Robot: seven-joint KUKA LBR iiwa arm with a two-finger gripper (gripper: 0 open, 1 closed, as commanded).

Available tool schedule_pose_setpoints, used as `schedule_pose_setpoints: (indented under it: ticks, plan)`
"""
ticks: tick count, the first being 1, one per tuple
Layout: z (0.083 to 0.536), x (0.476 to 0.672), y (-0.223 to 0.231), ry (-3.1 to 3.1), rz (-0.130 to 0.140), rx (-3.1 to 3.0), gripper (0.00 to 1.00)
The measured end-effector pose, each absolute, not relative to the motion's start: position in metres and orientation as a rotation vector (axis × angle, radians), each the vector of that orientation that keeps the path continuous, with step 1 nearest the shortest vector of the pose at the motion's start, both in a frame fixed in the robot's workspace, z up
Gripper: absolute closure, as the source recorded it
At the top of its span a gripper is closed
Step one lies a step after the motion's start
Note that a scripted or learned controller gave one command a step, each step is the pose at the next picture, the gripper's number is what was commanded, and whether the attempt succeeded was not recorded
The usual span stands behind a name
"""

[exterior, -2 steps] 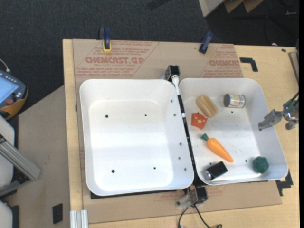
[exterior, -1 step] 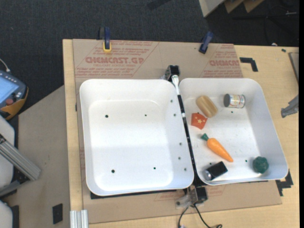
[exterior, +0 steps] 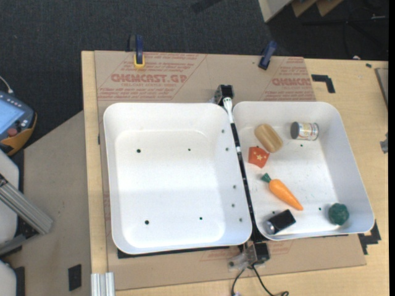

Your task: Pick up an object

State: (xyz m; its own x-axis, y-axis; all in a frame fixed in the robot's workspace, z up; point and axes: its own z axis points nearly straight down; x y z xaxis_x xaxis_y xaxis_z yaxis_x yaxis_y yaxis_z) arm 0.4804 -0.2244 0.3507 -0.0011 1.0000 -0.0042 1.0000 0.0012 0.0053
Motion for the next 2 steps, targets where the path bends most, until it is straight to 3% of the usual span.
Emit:
schedule_pose_setpoints:
  ticks: [1,2]
  plan:
    - [0.404,0.494,-0.133,2.226,0.007,2.208,1.0]
    - [0.474,0.48,-0.089,2.222,0.01,2.21,1.0]
